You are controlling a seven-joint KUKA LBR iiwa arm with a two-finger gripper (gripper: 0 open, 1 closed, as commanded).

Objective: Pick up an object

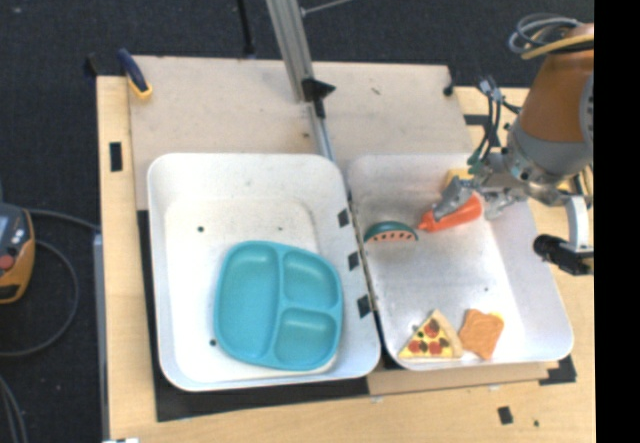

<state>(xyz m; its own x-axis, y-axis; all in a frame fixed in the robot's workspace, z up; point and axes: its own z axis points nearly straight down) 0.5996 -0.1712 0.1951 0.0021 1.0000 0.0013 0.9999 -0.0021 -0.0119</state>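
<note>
The gripper (462, 199) is seen low over the right bin (530, 331), near its far right part, and an orange carrot (452, 216) is caught between its fingers, so the hand is judged to be clenched on it. The carrot's long axis runs from lower left to upper right, its tip pointing left toward the watermelon slice (389, 232), which lies just beside it on the bin floor. The grip is taken at the carrot's upper right end, so most of its length hangs out to the left of the fingers. A straight lift is what the next move seems to call for; a slip or swing of the free end may be feared. The pizza slice (432, 338) and toast (482, 332) lie well apart, at the near edge.
</note>
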